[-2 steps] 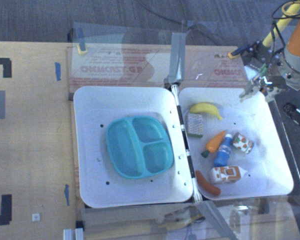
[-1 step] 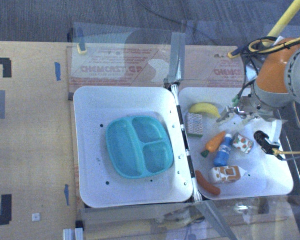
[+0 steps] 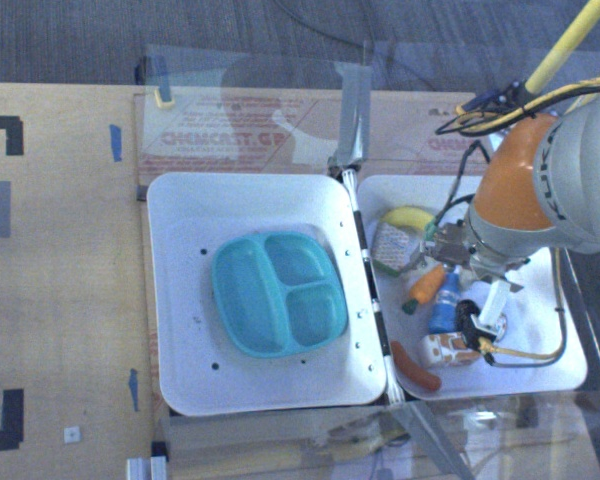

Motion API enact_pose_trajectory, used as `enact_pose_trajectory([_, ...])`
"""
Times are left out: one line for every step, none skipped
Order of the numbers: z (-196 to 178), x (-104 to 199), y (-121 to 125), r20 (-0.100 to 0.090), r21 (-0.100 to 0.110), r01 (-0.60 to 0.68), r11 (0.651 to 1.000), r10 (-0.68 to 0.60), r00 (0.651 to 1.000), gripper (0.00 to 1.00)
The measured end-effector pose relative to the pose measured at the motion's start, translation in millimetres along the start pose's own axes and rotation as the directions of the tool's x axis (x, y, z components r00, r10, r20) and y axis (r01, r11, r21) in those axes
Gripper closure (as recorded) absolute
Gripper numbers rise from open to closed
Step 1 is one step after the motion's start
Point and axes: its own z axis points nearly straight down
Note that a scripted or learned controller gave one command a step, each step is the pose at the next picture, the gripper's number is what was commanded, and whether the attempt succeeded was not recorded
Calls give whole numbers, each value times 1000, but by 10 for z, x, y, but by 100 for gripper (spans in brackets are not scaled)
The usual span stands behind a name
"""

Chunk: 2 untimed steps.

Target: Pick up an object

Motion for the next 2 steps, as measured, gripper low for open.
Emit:
enact_pose_trajectory([-103, -2, 7, -2, -2, -3, 1000, 3, 1000, 100])
enact_pose_trajectory([-1108, 255, 59, 1, 8, -115, 993, 115, 993, 100])
